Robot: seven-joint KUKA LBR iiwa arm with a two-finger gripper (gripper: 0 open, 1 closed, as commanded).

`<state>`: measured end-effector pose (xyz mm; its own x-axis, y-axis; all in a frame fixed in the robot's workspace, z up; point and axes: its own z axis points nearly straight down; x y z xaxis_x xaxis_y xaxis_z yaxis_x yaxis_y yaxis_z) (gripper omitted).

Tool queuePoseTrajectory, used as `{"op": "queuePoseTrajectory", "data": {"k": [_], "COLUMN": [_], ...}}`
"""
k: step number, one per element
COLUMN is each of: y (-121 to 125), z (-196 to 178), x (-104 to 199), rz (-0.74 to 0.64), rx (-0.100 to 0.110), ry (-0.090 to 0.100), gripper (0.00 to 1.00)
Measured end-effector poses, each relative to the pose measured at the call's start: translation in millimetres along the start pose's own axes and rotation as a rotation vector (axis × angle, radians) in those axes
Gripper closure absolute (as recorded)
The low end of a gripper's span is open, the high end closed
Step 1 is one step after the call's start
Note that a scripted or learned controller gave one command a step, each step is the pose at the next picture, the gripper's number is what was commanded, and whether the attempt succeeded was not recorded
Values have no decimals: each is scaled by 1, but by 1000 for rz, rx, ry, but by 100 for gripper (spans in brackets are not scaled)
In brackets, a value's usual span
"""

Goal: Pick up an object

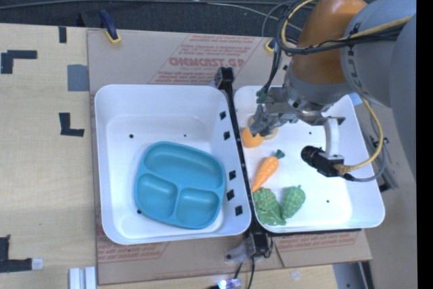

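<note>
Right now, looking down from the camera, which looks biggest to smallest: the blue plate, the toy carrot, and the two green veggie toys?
1. Blue divided plate, by far the biggest.
2. Toy carrot and the two green vegetable toys look about alike in size, so I won't rank them.

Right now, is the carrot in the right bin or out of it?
In: the carrot lies flat on the right bin's floor, near the divider.

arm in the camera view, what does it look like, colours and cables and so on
The arm is thick and rounded with a smooth grey shell, and a glossy orange band sits above the wrist. Thin yellow and black cables loop around the orange part. The gripper is a small grey metal piece, with a black cylindrical part on a white bracket beside it.
</note>
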<state>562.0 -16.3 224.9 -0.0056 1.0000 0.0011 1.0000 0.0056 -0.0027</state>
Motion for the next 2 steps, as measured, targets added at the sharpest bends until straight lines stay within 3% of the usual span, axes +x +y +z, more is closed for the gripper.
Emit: {"op": "queuePoseTrajectory", "data": {"k": [2], "y": [-4], "z": [10], "x": [118], "rz": [-3], "rx": [-1], "ry": [1], "gripper": [100]}}
